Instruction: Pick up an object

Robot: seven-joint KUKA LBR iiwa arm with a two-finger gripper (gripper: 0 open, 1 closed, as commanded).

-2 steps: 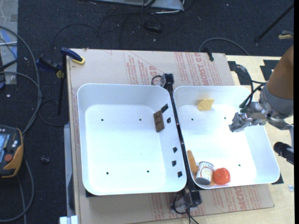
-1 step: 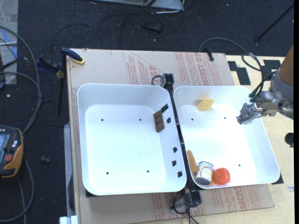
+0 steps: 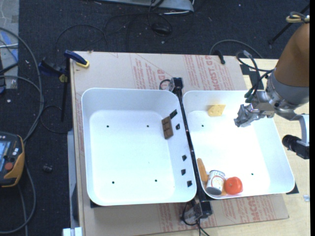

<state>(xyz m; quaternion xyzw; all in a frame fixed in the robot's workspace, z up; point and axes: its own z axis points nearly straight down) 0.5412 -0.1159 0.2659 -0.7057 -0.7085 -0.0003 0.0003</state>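
My gripper (image 3: 243, 118) hangs over the upper right part of the right bin (image 3: 275, 146), with nothing visible between its fingers. A yellow cheese wedge (image 3: 216, 110) lies at the bin's far edge, a little to the gripper's left. At the bin's near edge sit a small tin can (image 3: 215, 181), a red tomato (image 3: 233, 185) and an orange carrot (image 3: 202, 169) along the left wall. A brown chocolate bar (image 3: 168, 127) leans on the right wall of the left bin (image 3: 98, 132).
The two bins stand side by side on a cardboard-covered bench (image 3: 128, 68). The arm's grey and orange body (image 3: 295, 63) comes in from the right. A blue and yellow clamp (image 3: 76, 59) grips the bench's far left corner. Cables lie on the dark floor behind.
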